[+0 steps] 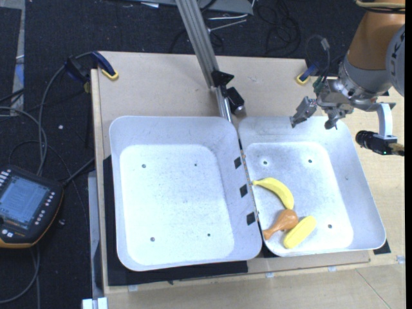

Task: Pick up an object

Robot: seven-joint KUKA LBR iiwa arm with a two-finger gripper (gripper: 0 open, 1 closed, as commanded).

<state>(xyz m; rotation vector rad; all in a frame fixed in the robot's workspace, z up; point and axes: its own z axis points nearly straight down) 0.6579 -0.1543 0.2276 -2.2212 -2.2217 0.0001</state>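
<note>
Gripper [317, 114] jaws spread apart, nothing between them

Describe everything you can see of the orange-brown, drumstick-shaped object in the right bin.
The drumstick-shaped object is orange-brown and glossy, like a plastic toy: a rounded bulb tapering to a paler narrow end pointing towards the lower left. It lies flat on the right bin floor near the front, with the banana just above it and a yellow piece against its right side.

banana [277, 190], orange drumstick [282, 222], yellow piece [299, 232], right bin [335, 172]
</note>
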